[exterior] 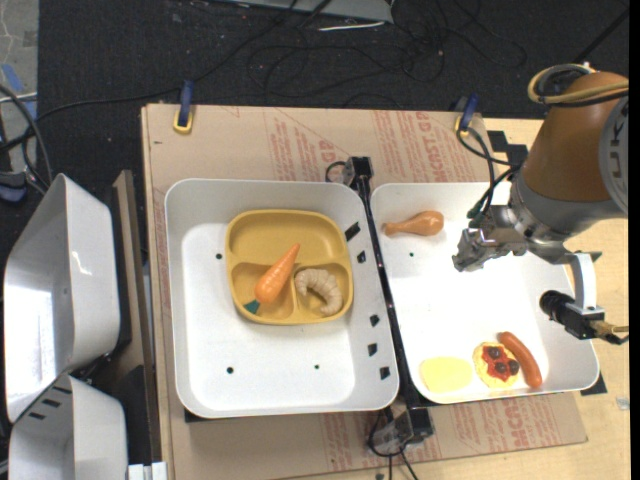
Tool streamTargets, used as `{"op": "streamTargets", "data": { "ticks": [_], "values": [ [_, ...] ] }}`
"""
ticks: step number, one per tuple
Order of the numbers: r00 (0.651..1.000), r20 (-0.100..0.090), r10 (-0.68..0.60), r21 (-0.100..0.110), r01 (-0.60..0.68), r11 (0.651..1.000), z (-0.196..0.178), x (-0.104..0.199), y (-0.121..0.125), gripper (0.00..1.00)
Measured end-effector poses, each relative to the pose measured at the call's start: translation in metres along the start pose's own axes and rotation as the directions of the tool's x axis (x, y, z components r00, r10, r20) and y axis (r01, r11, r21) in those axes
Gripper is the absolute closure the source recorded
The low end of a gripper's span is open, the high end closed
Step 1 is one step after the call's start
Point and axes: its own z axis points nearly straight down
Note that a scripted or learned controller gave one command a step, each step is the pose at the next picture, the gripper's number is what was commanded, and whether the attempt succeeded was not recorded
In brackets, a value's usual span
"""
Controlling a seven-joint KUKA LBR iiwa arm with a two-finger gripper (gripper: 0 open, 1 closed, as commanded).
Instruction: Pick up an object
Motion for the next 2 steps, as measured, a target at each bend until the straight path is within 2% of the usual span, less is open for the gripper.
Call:
{"op": "streamTargets", "data": {
  "ticks": [1, 2],
  "values": [
    [1.0, -0.001, -0.001, 0.003, 0.001, 1.0, -0.041, 0.0, 0.001, 1.0],
    [1.0, -0.002, -0.006, 0.004, 0.006, 1.0, -0.038, 0.048, 0.031, 1.0]
  ]
}}
